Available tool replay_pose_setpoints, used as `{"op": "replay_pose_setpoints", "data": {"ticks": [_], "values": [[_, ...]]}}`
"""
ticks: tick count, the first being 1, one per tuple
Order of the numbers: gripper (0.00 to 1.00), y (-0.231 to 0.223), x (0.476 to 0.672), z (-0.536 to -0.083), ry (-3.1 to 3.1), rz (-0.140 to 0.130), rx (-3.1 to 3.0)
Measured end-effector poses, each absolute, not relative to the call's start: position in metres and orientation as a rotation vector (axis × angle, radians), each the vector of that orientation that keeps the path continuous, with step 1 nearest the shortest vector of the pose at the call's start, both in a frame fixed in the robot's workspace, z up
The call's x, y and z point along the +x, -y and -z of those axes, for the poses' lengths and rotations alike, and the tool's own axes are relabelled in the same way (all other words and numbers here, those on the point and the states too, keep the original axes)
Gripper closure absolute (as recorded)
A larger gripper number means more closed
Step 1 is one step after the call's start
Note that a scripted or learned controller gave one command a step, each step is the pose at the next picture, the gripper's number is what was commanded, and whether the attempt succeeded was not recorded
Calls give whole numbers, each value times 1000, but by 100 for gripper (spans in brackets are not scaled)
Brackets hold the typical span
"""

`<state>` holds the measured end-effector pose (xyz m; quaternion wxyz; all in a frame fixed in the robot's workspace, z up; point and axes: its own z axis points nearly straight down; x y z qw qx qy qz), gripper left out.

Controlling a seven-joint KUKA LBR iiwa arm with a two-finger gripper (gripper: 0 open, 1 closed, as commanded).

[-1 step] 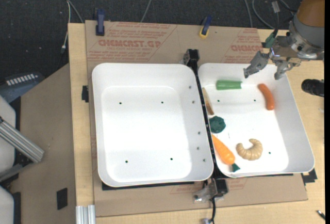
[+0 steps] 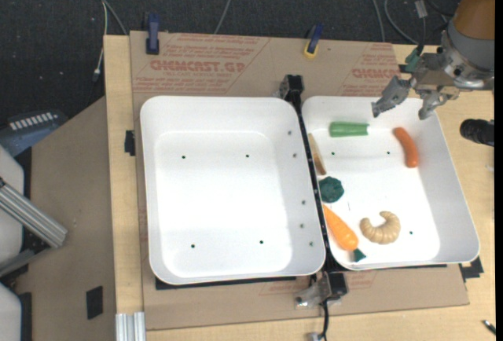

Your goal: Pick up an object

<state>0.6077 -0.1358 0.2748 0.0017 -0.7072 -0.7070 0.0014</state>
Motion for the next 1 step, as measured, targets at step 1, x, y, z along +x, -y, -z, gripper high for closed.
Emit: {"op": "replay_pose_setpoints", "data": {"ticks": [1], "values": [[0, 134, 606, -209, 2216, -9, -2216]]}}
